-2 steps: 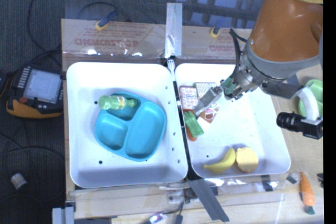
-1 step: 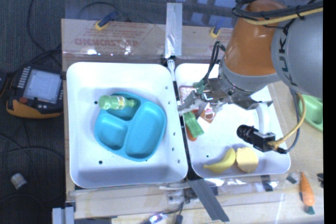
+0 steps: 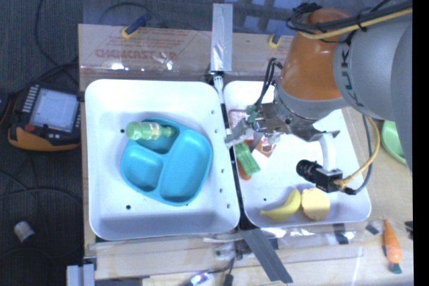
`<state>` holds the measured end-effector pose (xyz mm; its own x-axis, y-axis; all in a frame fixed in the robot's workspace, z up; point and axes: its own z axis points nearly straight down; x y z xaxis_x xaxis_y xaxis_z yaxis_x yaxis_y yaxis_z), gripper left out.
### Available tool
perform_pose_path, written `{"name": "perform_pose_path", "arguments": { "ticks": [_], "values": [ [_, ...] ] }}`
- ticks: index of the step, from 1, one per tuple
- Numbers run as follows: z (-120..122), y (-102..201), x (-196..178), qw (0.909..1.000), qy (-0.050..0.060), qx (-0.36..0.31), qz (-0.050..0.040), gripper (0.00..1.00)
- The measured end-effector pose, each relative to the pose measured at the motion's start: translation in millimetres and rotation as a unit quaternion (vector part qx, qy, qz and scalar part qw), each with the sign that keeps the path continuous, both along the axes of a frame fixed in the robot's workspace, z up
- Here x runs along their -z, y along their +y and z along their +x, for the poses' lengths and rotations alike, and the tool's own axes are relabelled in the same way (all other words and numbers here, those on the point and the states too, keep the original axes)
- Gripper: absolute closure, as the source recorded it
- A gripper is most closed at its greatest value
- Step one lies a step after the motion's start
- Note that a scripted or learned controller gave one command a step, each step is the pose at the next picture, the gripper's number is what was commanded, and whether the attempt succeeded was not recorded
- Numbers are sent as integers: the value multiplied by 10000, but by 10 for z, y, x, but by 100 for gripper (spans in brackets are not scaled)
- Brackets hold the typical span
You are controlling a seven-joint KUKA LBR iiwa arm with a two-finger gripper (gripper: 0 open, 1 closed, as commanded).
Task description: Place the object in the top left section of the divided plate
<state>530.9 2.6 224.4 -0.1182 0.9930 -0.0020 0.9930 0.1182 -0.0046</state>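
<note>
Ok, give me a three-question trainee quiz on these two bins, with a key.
1. True or false: the blue divided plate sits in the right bin.
2. What already lies in the plate's top left section? A) banana B) green bottle-shaped item C) carrot
3. Fill in: the banana lies beside a yellow ____ at the right bin's near edge.

Key: 1 false, it sits in the left bin. 2 B, the green bottle-shaped item. 3 block, touching the banana.
</note>
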Motion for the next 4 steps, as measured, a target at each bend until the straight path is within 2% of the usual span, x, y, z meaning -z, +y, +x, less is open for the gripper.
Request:
{"name": "perform_pose_path", "arguments": {
  "ticks": [1,4],
  "values": [
    [286,357,164,10000,-2,-45,1,0],
    [287,357,164,10000,-3,-45,2,0]
  ]
}}
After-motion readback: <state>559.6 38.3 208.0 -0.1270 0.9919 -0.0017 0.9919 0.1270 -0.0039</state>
